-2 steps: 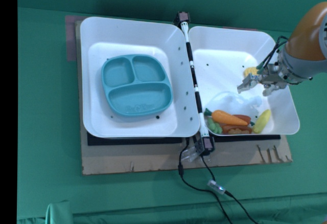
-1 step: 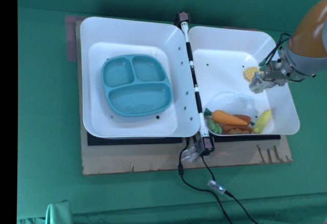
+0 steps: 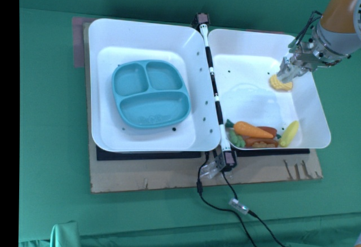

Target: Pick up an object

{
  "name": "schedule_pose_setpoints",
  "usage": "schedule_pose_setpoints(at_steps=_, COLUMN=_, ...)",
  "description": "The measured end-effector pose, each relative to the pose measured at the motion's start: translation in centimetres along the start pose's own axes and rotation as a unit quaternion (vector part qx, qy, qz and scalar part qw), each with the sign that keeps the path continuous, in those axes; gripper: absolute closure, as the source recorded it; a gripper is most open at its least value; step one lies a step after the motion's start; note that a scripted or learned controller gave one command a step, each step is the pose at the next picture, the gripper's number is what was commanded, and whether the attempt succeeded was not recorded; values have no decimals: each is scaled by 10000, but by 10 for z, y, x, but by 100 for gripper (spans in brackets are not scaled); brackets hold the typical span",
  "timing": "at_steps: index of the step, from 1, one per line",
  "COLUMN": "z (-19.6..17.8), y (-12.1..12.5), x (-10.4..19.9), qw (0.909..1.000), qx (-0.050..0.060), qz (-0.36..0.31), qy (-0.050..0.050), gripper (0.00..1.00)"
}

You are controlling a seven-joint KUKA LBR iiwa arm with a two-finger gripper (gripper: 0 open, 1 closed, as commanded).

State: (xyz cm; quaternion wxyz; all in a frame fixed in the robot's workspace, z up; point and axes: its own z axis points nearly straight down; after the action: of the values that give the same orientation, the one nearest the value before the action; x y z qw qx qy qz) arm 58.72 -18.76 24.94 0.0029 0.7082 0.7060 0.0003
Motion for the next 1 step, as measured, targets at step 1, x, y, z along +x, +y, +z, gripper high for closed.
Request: schedule_pose_setpoints(at_steps=1, z=0, y=0, x=0, qw=10000, qx=1, qz=2, qy=-1, gripper=0)
